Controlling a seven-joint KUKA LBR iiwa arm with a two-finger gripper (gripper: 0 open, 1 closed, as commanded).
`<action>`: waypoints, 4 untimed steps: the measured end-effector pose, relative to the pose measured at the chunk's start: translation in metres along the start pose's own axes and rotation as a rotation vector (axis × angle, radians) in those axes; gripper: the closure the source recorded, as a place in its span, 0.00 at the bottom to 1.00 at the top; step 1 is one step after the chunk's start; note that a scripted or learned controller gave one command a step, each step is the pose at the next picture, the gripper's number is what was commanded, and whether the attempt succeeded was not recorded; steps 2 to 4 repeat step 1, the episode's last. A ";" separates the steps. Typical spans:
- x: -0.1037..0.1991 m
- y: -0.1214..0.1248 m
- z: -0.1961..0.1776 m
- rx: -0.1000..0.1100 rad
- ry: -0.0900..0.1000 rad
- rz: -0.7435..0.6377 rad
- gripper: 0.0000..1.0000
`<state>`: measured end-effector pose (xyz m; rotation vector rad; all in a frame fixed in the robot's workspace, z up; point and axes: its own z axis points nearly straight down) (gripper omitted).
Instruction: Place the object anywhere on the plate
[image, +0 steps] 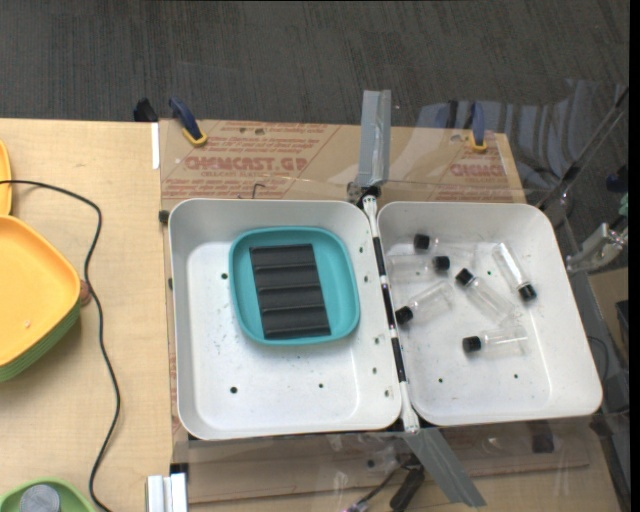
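Capped vials (512, 270) lie scattered in right bin (545, 385), none yet on the teal plate (343, 292), set flat in left bin (210, 385) to receive one; my jaws' state: cannot tell.

Open white floor around teal plate (293, 285); vials (470, 290) scattered rightward.

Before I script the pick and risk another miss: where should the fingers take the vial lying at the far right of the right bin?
Grip that vial across its clear body, above the black cap, coming straight down. It lies flat and slanted, apart from its neighbours, so close across its narrow width; the glass may slip.
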<state>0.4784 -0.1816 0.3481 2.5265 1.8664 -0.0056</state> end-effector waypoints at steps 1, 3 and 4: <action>-0.021 0.022 -0.092 0.001 0.000 0.152 0.00; -0.021 0.022 -0.092 0.001 0.000 0.152 0.00; -0.021 0.022 -0.092 0.001 0.000 0.152 0.00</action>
